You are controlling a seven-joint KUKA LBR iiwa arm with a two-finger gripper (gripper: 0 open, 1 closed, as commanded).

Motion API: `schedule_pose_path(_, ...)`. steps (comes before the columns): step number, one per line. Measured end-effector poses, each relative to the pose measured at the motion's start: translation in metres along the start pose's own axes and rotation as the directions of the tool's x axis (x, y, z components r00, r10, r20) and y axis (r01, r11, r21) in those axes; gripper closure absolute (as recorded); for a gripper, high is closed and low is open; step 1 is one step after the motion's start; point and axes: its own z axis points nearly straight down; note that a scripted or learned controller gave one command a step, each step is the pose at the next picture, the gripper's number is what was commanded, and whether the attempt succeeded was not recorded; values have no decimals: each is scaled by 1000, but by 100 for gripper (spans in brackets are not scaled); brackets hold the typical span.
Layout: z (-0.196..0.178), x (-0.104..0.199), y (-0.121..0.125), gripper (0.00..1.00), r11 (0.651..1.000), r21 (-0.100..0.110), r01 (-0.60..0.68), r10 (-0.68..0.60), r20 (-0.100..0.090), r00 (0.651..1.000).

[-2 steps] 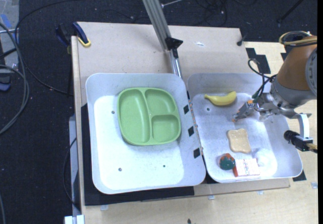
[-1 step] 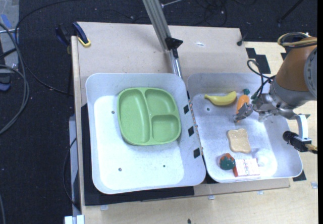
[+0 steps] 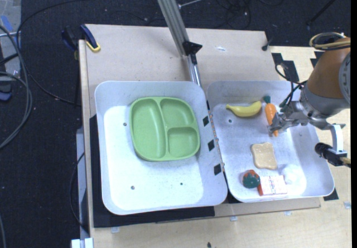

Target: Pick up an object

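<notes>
Two white bins side by side on the bench. In the left bin (image 3: 117, 185), a green divided plate (image 3: 165, 128), nearer the far edge than the near one. In the right bin (image 3: 318, 177), near the far edge, a banana (image 3: 245, 109) lying crosswise; just beside it toward the right edge, a carrot (image 3: 270, 113) with its long axis running far-to-near, leafy end away. Mid-bin, a slice of toast (image 3: 264, 156). At the near edge, a red-and-green round piece (image 3: 250, 179) touching a small red-and-white carton (image 3: 273, 185); print on the carton too small to read. No other legible writing or brand.

Gripper (image 3: 276, 127) down inside the right bin, at the carrot's near end, probably touching it or just short. Cannot tell whether the jaws stand apart or together: tips a dark blur against the orange.

Likely target the carrot, lying just far-side of the tips, long axis roughly in line with the approach; jaws best set across that axis. Nothing lifted yet.
</notes>
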Motion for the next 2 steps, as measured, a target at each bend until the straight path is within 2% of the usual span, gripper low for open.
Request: schedule_pose_path(2,-97,0,3,100,1000,-4,1,-1,0,1000)
